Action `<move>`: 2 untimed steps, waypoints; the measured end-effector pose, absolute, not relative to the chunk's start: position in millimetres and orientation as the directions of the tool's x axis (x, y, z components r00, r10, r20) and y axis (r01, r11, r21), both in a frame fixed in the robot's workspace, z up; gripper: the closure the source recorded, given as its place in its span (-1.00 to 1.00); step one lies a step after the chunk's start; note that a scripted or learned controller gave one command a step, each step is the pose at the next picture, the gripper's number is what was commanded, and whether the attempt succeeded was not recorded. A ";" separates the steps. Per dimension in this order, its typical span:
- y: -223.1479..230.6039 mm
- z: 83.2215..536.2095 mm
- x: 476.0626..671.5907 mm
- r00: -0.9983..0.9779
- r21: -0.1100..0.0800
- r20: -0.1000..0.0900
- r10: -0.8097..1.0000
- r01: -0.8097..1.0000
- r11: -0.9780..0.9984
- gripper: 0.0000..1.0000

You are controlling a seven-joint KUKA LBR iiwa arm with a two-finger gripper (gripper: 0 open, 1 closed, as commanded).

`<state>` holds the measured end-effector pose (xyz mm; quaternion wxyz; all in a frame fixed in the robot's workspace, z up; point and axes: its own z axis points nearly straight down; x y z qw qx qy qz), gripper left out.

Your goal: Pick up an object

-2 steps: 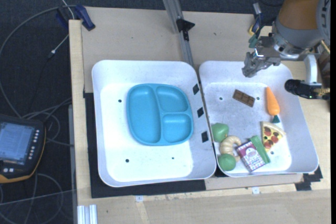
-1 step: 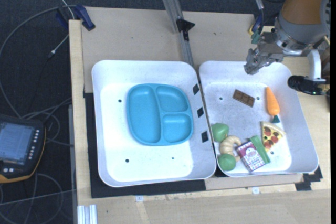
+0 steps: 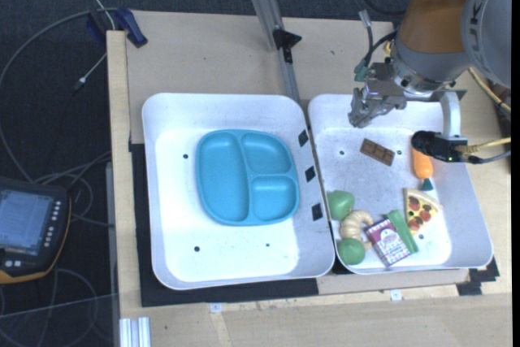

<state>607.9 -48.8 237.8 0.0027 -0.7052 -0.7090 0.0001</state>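
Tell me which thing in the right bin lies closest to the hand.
The brown chocolate bar, lying just below the hand; the carrot, pizza slice and green pear lie farther off.

To my far side a blue divided plate (image 3: 246,176) lies in the left bin (image 3: 166,256) on the counter (image 3: 203,53); a handheld pendant (image 3: 28,227) rests off its edge.

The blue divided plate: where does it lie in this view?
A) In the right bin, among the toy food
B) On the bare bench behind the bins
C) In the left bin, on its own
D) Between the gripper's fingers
C: the blue divided plate lies flat in the left bin, while the toy food, such as the pizza slice, sits in the right bin.
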 end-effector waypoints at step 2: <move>54.3 250.4 588.3 -0.007 -0.003 0.003 1.000 1.000 0.007 1.00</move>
